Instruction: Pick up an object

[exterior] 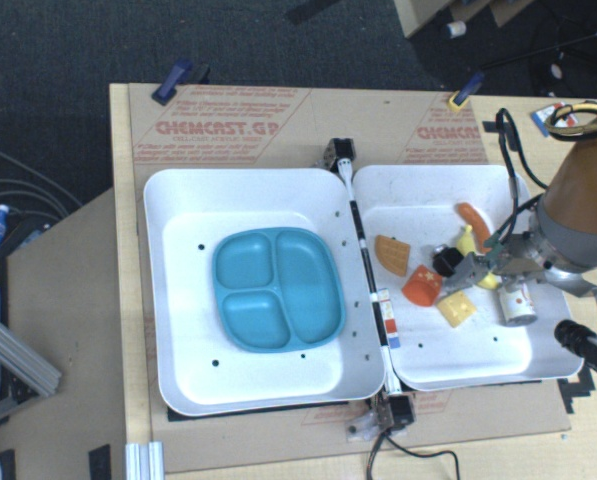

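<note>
In the right bin (448, 368) lie several small objects: an orange sausage-shaped piece (472, 218), a tan wedge (392, 254), a red-orange chunk (422, 287) and a pale yellow block (456, 308). The arm, with its orange band (583, 193), reaches in from the right. My gripper (470, 262) sits low among the objects, just right of the red-orange chunk and below the sausage piece. A yellow bit (467, 240) and a black part (446, 261) sit right at its tip. Whether anything is between the jaws is hidden.
The left bin (173, 268) holds a blue divided plate (278, 288). A silver cylinder (518, 306) lies beside the gripper near the right bin's right wall. Cables run behind the arm. A black ridge (363, 258) separates the bins.
</note>
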Robot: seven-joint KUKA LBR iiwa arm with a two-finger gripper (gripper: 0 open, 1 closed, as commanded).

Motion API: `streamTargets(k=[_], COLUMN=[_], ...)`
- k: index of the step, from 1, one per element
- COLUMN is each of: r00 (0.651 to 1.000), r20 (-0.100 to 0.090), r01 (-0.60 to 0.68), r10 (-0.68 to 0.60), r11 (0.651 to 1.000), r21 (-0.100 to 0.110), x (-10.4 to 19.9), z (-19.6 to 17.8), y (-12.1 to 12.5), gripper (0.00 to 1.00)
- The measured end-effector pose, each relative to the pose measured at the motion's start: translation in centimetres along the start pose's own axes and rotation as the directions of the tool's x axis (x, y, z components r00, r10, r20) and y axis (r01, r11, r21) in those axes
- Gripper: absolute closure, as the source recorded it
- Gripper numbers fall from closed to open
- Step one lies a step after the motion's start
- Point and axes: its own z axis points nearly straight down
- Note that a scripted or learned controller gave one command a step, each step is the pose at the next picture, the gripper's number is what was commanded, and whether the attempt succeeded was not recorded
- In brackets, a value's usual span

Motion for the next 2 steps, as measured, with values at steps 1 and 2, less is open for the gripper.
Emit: streamTargets(k=[1, 2], r00=[1.000, 1.000], r20=[0.001, 0.002], r01=[-0.001, -0.001], r10=[0.001, 0.001], r11=[1.000, 1.000], r21=[-0.002, -0.005], x=[0.4, 0.4], z=[10.3, 9.2], y=[7.3, 7.4], gripper=[0.00, 1.00])
